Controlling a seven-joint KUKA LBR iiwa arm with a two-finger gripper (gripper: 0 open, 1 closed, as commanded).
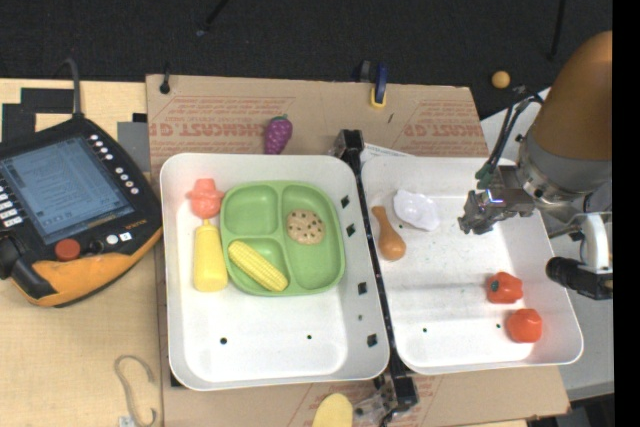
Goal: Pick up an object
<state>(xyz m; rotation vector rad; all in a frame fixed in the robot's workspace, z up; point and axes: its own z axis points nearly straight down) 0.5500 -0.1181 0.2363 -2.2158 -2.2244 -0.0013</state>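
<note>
jaws (pixel 484 212) over right bin (pixel 450 355), beside white object (pixel 416 209)

The pincer (pixel 480 213) is too dark to judge; the yellow object (pixel 333 410) is cut off below.

tool (pixel 480 215) over right bin (pixel 450 355) | two red pieces (pixel 505 288) near corner | green tray (pixel 285 235) in left bin (pixel 260 350)

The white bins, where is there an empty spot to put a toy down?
Left bin: the bare front strip below the green tray. Right bin: the open floor between the drumstick and the two red toys. Crowded: the left bin's back half, and the right bin's back near the claw.
</note>
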